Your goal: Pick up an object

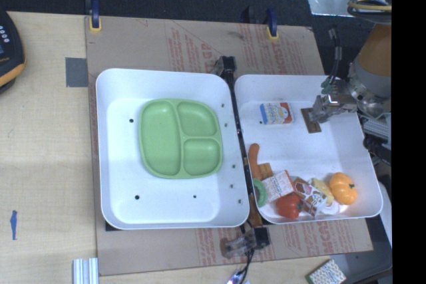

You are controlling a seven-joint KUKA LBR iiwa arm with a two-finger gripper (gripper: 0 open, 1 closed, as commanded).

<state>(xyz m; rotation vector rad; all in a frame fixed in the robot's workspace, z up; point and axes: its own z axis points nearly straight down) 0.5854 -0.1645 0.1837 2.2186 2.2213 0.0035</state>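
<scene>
My gripper hangs over the right part of the right bin, reaching in from the right. Left of it lies a small white carton with blue and red print, apart from the fingertips. Along the bin's near side sits a heap of toy food: an orange fruit, a red tomato, a yellow piece, a packet, a brown sausage and a green piece. I see nothing between the fingers.
The left bin holds a green divided plate. Clamps pin the cardboard sheet at the bench's back edge. A dark device sits at the far left. The arm's base stands at the right.
</scene>
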